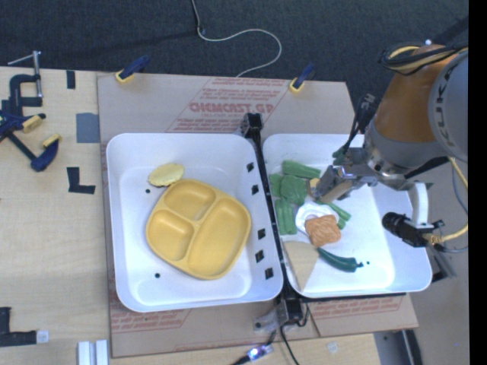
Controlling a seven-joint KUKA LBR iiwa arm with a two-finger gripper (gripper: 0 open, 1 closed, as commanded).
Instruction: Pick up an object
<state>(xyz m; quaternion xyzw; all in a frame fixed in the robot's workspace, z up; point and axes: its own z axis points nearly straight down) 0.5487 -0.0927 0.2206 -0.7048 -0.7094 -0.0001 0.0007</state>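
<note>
Orange-brown object (323, 230): I see it in the right bin (396, 280), just below-left of my end effector (332, 186).
End effector state: I cannot tell.
Green pieces (293, 182): left of end effector.
Yellow tray (198, 228): left bin (129, 226), well apart.

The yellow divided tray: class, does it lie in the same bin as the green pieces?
No. The yellow divided tray lies in the left bin, while the green pieces lie in the right bin.
</note>
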